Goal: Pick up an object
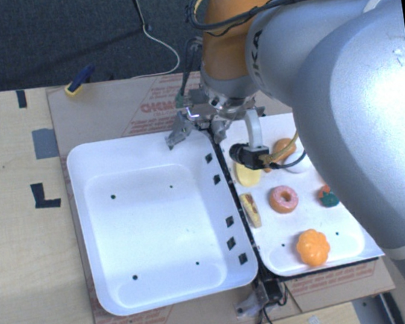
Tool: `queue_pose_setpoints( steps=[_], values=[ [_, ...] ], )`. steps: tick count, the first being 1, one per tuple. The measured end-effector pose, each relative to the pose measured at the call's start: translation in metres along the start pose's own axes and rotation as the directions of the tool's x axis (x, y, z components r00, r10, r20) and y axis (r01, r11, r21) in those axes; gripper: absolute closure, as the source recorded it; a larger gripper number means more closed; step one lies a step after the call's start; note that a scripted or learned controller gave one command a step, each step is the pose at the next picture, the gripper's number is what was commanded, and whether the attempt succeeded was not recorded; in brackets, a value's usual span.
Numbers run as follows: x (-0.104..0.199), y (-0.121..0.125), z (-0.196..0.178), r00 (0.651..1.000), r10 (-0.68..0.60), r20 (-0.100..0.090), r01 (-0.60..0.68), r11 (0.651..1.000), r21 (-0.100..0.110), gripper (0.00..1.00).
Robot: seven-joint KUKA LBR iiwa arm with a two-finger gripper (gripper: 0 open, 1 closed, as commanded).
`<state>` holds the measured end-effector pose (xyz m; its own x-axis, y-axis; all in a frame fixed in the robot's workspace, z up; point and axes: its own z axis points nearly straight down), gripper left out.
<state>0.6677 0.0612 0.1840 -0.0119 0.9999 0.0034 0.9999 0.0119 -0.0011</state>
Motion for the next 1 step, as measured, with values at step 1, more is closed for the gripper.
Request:
queue_pose_setpoints(
  steps=[1],
  values=[
    [0.0883, -0.0013, 0.1067, 1.000, 0.002, 0.003, -0.002, 1.000, 0.007, 0.00]
  ],
)
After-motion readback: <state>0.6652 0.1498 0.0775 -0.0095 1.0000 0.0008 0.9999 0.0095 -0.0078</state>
